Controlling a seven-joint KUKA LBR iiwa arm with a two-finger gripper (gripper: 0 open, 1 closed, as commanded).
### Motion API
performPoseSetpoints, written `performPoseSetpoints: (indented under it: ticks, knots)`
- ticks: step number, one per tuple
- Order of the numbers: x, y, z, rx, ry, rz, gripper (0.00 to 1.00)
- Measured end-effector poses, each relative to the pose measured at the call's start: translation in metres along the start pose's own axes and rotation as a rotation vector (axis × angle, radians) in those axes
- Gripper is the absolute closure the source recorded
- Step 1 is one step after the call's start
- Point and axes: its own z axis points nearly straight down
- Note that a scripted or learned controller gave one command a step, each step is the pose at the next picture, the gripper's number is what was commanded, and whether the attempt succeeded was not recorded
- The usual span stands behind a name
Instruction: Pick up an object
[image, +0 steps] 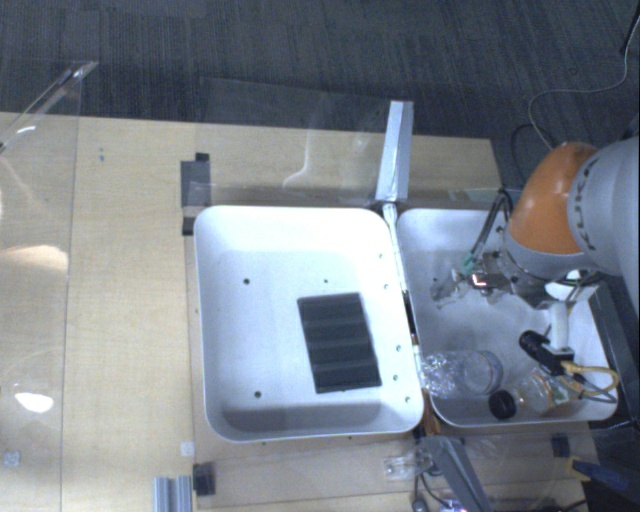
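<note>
Two white bins sit side by side on the desk (120, 300). Nearest me, at the front of the right bin (440, 235), a small black cap (501, 404) lies just beside a clear cup (480, 370) and a crumpled clear wrapper (438, 372). A black ridged mat (340, 343) lies flat in the left bin (250, 320). Farther back, the end effector (472, 281) hangs over the right bin, apart from them all; released or clenched, I cannot tell.
</note>
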Motion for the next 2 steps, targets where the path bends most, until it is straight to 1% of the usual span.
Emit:
performPoseSetpoints:
  ticks: [1, 2]
  knots:
    - [0.03, 0.063, 0.002, 0.003, 0.001, -0.146, 0.0]
    - [-0.026, 0.059, -0.045, 0.004, 0.0, -0.063, 0.0]
